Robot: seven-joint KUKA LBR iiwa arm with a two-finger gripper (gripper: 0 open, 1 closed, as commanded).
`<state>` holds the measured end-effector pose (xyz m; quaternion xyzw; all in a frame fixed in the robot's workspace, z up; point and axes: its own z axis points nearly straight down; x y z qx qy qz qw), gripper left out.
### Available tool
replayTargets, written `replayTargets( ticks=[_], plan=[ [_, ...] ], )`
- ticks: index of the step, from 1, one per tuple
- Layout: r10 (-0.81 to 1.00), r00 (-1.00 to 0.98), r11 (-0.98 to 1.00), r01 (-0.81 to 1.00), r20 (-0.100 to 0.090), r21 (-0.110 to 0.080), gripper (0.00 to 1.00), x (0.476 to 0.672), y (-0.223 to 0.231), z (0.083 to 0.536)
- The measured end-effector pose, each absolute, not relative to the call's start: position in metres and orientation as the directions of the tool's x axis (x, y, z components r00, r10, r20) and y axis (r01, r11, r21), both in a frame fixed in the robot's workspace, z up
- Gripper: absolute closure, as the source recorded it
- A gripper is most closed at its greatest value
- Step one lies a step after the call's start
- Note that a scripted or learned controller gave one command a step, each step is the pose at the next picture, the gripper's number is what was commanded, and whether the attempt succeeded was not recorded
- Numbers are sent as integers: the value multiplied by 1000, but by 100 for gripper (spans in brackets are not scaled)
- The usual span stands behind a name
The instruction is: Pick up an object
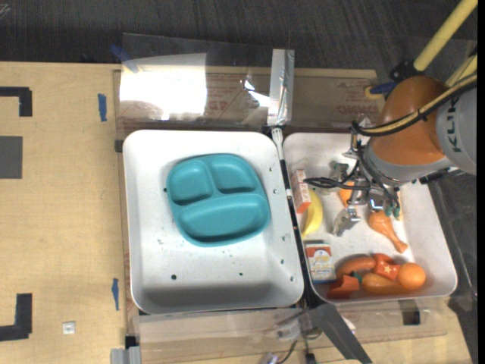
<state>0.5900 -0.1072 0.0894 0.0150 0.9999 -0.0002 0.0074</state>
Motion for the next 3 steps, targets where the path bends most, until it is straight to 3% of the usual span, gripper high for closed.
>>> replayTargets(
  ticks=[1,2,3],
  plan=[
    [28,-999,1000,28,-30,-2,100,594,-107,104],
    [278,-960,960,279,-14,-2,100,625,-226,146],
    [276,-961,961,276,-11,0,0,625,-224,145]
  ],
)
